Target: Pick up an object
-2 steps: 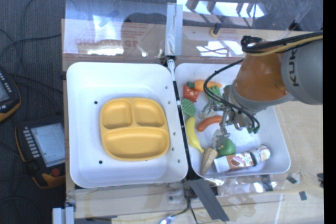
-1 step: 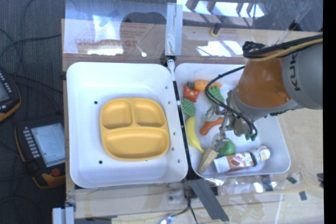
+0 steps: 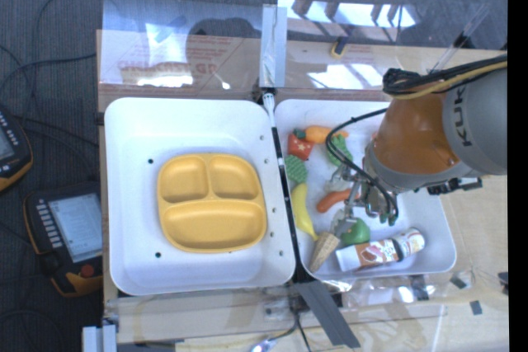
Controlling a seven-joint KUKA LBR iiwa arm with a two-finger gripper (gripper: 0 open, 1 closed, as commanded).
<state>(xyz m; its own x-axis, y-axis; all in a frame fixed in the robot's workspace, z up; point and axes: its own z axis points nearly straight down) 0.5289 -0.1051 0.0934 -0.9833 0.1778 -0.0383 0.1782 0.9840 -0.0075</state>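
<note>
Camera view: fingers [image 3: 353, 214] low among toys, aperture unclear, touching green pepper [image 3: 356, 232].

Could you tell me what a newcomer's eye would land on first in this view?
Probably the yellow divided tray, alone in the left bin. Next, the grey arm with its orange band, reaching into the right bin, its gripper low over a clutter of toy food, near a green pepper and a bottle.

Single fixed camera, high above bench, slanted downward, both white bins [image 3: 115, 177] framed
</note>
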